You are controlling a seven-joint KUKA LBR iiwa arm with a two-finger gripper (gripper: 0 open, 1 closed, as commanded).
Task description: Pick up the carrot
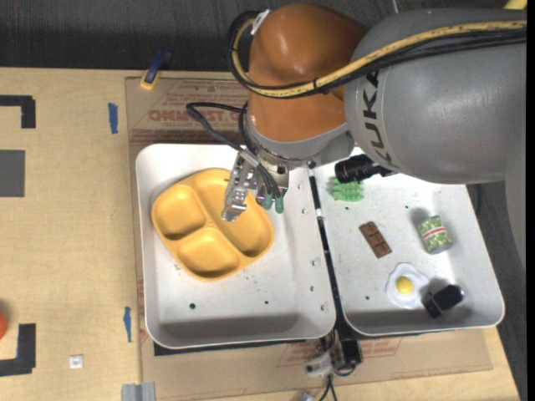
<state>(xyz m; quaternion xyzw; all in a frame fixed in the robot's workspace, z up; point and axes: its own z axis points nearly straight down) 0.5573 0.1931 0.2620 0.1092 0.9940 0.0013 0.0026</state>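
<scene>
The end effector (251,195) was hung low over the left bin (251,303), right above the yellow divided plate (201,228). It was seen nearly end-on under the orange band (292,65) of the arm (435,82), so whether it was apart or together could not be told. Nothing was seen clamped in it.

Now the carrot: its place could not be told from this angle, and neither could its long axis or its bearing from the end effector. A reddish-orange sliver (2,324) was cut off at the far left edge of the tabletop (67,224), well apart from both bins. Too little of it was shown to name it.

The plate was glossy moulded plastic with three rounded, shallow wells. In the right bin (476,215), a frilly green leafy piece (348,190) was lying near the dividing wall. A flat brown ribbed bar (375,239) was lying slantwise mid-bin. A small green-and-white printed pack (435,233) was set toward the far side, with a smooth toy fried egg (404,286) beside a dark blocky lump (443,299) in the near corner. Both bins were smooth, white and speckled.

By judgement, the carrot had yet to be found before any descent could be aimed.
</scene>
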